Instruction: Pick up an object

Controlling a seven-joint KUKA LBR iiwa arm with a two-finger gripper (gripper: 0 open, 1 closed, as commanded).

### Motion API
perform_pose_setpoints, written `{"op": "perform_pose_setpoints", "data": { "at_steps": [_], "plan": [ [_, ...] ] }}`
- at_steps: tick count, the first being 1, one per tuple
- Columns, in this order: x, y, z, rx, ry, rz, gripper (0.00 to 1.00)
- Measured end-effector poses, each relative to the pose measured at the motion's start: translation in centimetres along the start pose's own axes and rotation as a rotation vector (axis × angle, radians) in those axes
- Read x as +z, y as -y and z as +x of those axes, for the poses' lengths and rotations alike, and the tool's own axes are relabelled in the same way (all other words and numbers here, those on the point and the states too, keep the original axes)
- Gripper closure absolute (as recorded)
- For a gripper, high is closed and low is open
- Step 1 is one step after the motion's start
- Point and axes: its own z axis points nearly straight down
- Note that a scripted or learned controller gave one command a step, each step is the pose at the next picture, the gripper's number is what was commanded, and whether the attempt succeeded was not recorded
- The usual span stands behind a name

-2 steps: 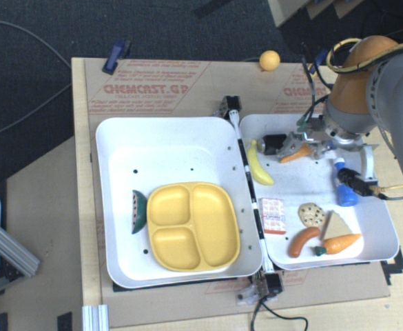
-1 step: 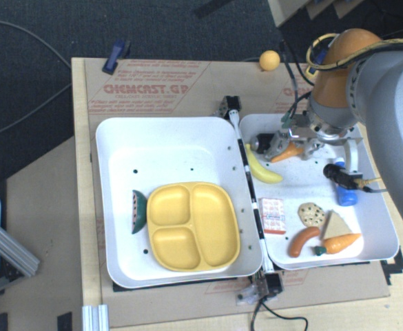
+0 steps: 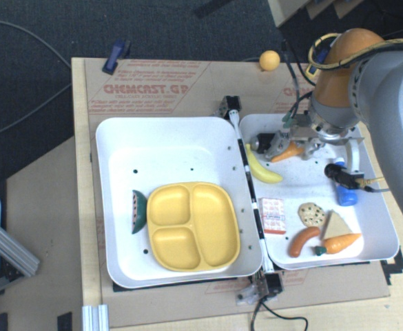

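A wooden bench on dark carpet bears two white bins: the left bin holds a yellow divided plate with a watermelon slice just beside it, and the right bin holds the small toys. In the upper part of the right bin the gripper sits low, with an orange carrot-like piece right at its tip and a banana just below it. Whether the fingers are apart or closed on that orange piece I cannot tell; the wrist and cabling crowd the spot.

If the orange piece is the target, a good grasp would centre it between the fingers, stay clear of the banana and the bin wall, and lift straight up.

Lower right lie a cookie, a sausage, a wedge, a second carrot and a card. A blue item by the arm is hard to name
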Motion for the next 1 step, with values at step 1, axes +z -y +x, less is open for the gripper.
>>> {"op": "perform_pose_setpoints", "data": {
  "at_steps": [1],
  "plan": [
    [-0.04, 0.05, 1.74, 0.006, 0.010, 0.000, 0.00]
  ]
}}
